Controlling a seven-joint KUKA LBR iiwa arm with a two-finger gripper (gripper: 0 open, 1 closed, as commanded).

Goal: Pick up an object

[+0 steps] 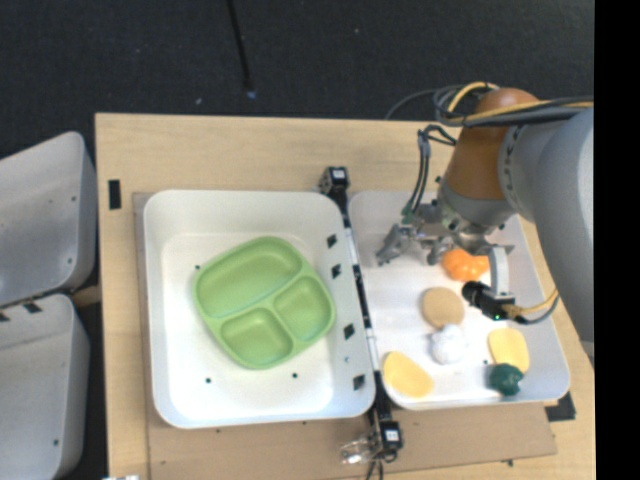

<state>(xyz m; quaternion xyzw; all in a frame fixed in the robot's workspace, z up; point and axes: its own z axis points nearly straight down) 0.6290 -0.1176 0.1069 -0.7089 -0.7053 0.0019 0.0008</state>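
1. The task names no single thing, so the candidates are the small objects lying in the right bin (385, 213). The pale yellow piece (407, 374) at that bin's near left corner is lying flat with its long axis running from upper left to lower right. The second yellow piece (508, 348) near the right wall is lying with its long axis running roughly up and down the view.
2. The tan roundish piece (442, 306) is sitting mid-bin, and the white lump (448, 345) is lying just below it, touching or almost touching. The dark green piece (504, 379) is sitting just below the second yellow piece, close to the near right corner. The orange ball (463, 264) is resting toward the far side of the bin, right beside the gripper.
3. The left bin (160, 378) is holding a green divided plate (264, 300), lying flat and turned at a slant, with one large compartment toward the far side and two smaller ones nearer.
4. The arm (530, 163) is reaching in from the right and bending down over the far part of the right bin, its orange band showing above the wrist.
5. The gripper (432, 240) is sitting low inside the right bin; whether its pincer is wide or narrow cannot be told, and nothing can be seen gripped in it.
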